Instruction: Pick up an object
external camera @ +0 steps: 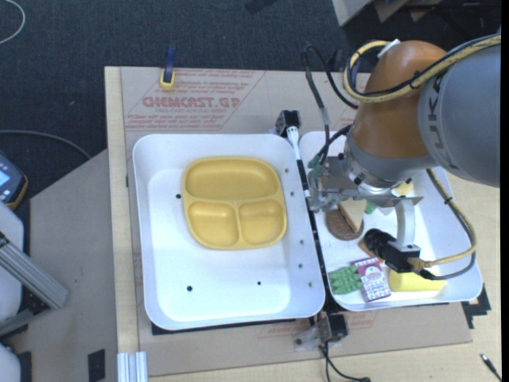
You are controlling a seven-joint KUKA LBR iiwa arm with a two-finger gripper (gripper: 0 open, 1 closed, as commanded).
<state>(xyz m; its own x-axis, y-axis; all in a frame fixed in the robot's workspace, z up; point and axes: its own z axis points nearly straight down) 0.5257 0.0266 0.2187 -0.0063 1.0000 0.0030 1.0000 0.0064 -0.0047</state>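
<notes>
My gripper point(337, 204) hangs low over the left part of the right bin point(461, 237), under the grey wrist and its orange band. Right below it lies a brown round object point(343, 224), partly covered by the gripper. At the front of the same bin sit a green object point(345, 280), a small red and white packet point(373, 282) and a yellow object point(415, 282). Whether the gripper touches the brown object is hidden by the arm.
The left bin point(159, 237) holds a yellow divided tray point(235, 200) in its back half. A ridge point(306, 213) runs between the two bins. Cables point(445, 253) loop from the wrist over the right bin. Cardboard point(191, 94) lies behind the bins.
</notes>
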